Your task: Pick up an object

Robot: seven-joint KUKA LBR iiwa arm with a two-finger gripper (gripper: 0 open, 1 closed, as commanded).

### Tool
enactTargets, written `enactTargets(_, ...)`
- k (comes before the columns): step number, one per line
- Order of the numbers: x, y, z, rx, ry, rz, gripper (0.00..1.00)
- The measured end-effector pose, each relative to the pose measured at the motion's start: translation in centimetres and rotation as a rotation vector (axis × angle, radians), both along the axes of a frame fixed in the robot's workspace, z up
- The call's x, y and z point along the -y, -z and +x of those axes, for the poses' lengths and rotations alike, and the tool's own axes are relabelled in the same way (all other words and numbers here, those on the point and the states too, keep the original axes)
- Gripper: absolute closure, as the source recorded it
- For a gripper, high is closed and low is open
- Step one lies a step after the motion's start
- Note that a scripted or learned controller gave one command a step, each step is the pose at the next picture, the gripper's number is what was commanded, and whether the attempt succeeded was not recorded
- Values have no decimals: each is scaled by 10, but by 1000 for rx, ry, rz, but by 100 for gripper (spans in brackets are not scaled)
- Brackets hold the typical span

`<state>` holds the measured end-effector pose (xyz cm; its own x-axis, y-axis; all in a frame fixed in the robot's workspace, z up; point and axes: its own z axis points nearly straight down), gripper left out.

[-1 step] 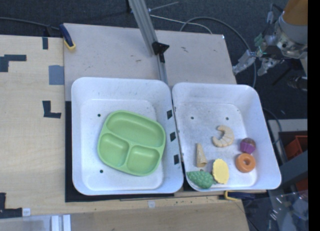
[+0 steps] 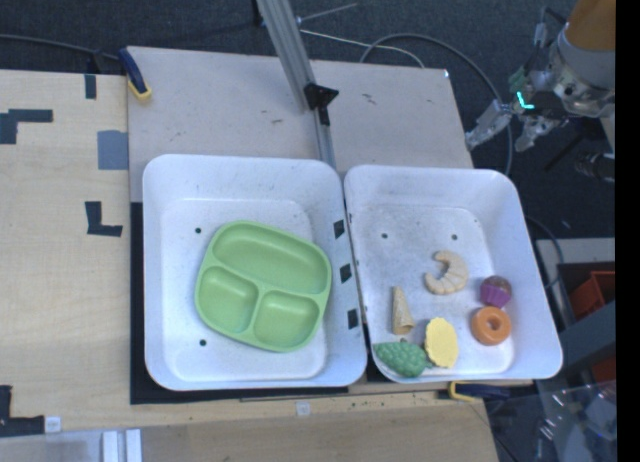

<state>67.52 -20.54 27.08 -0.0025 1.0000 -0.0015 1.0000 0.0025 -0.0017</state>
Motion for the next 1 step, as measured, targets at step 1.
enactTargets(1, -1, 63, 6, -5, 0, 1, 0)
